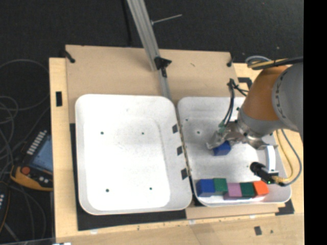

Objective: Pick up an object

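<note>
A: Left to right: shallow white plastic bin [127,152] on the tabletop [117,70], then its twin [204,111] at right.

B: Small blue cube [222,149] mid-bin, under the claw [218,140]. Held or merely touched? Cannot tell.

A: Best lifted straight and slowly, well away from the row of coloured blocks [232,188] along the near wall.

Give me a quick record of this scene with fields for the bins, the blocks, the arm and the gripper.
left bin: white, shallow
right bin: white, holds the blocks
row of blocks: blue, green, pink, green, orange, along the near wall
loose blue block: mid-bin, at the gripper tip
arm: grey with orange band, reaching in from the right
gripper: low over the loose blue block; grasp unclear
</note>
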Tool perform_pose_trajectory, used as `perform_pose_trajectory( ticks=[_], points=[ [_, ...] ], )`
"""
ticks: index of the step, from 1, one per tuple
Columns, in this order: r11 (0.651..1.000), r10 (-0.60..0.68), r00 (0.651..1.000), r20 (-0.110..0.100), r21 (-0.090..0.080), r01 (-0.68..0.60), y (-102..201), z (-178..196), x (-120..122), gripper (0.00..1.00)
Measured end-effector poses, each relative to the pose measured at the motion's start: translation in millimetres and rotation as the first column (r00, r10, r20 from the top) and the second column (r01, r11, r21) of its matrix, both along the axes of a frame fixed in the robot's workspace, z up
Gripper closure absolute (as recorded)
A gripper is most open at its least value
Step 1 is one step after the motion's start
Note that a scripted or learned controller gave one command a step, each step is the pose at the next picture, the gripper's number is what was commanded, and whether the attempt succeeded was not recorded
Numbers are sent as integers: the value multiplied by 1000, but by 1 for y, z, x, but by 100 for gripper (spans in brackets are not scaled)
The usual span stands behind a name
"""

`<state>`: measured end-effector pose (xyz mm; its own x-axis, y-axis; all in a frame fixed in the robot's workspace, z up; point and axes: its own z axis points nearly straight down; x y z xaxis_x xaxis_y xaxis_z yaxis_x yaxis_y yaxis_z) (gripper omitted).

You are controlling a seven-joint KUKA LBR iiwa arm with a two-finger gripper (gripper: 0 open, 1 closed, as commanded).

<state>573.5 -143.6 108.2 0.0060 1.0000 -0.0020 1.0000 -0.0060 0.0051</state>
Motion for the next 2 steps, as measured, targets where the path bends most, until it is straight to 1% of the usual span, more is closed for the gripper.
perform_pose_trajectory(
  ticks=[1,2],
  points=[
    [1000,16,1000,5,4,-16,86,94,27,100],
    [1000,9,1000,-4,0,-9,80,89,24,0]
  ],
)
